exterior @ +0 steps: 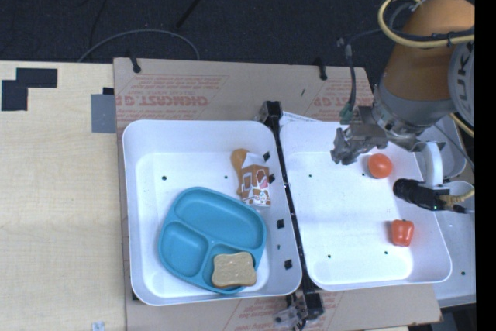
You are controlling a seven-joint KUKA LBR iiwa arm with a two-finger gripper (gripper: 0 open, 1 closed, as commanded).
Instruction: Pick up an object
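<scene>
over right bin [325, 260]'s far edge: jaws [345, 151], state unclear | tomato [379, 166] just beside | floor mid-left bare

Smooth white plastic bins [155, 151], glossy blue plastic tray [194, 232], matt cardboard [217, 93], pale wood bench [54, 190]

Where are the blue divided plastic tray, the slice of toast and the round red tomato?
Blue divided plastic tray [194, 232]: camera view, left bin, on its upper large compartment.
Slice of toast [234, 270]: camera view, in the tray's lower right compartment, on its middle.
Round red tomato [380, 166]: camera view, right bin, on its centre.
</scene>
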